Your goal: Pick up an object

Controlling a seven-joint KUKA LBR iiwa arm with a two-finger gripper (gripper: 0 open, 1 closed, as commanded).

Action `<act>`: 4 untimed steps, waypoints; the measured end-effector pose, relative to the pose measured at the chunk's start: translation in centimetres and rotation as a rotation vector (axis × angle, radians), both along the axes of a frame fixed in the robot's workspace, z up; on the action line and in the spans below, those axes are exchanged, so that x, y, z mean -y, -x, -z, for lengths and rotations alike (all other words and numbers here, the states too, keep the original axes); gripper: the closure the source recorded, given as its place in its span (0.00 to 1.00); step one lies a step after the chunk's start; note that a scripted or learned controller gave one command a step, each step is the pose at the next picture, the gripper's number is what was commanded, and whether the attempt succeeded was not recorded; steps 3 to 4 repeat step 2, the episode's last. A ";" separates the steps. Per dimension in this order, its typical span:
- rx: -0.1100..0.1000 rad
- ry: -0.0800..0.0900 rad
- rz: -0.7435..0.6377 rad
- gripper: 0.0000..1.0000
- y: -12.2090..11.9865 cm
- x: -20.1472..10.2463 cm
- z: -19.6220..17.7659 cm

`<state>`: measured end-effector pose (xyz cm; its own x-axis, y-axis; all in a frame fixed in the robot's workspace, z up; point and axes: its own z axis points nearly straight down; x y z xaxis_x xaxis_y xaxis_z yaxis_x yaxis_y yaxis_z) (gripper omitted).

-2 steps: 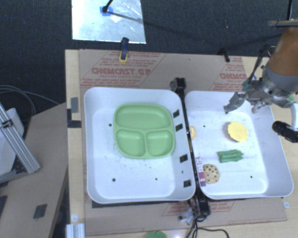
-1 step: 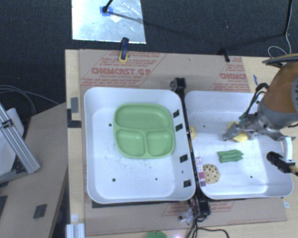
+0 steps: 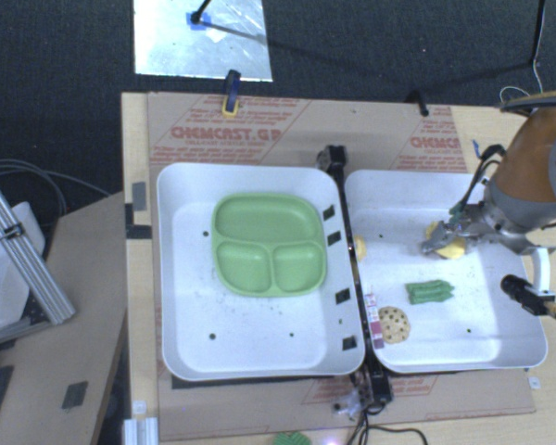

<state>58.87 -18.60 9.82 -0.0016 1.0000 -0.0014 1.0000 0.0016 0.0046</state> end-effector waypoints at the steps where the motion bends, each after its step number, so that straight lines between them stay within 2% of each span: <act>1: -0.003 -0.005 -0.010 1.00 -1.1 -9.2 1.4; 2: 0.002 -0.004 -0.009 1.00 1.5 -16.5 -9.2; 4: 0.002 -0.004 -0.009 1.00 1.5 -16.5 -9.2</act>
